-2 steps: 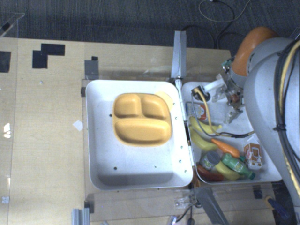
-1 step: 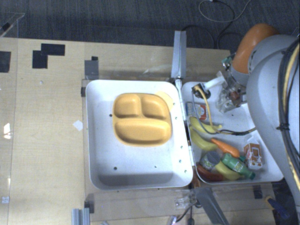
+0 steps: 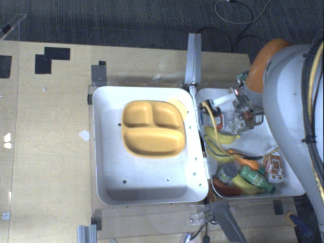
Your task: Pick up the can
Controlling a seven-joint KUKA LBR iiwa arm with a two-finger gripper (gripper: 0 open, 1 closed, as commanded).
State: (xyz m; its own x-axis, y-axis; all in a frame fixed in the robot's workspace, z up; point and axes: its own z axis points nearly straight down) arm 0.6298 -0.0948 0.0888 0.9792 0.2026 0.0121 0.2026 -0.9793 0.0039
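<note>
Reaching from the right, end effector (image 3: 242, 116) hovers beside can (image 3: 211, 118).

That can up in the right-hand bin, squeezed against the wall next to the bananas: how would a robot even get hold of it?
The can seems to lie near the right bin's left wall, with a banana just below it. Probably best to come straight down from above and pinch across its rounded sides. The wall and banana leave little room, so a side approach looks blocked. The gripper is beside it; its details are blurry.

Tray (image 3: 153, 128) in left bin (image 3: 109, 181); can (image 3: 212, 118) in right bin (image 3: 291, 189).
</note>
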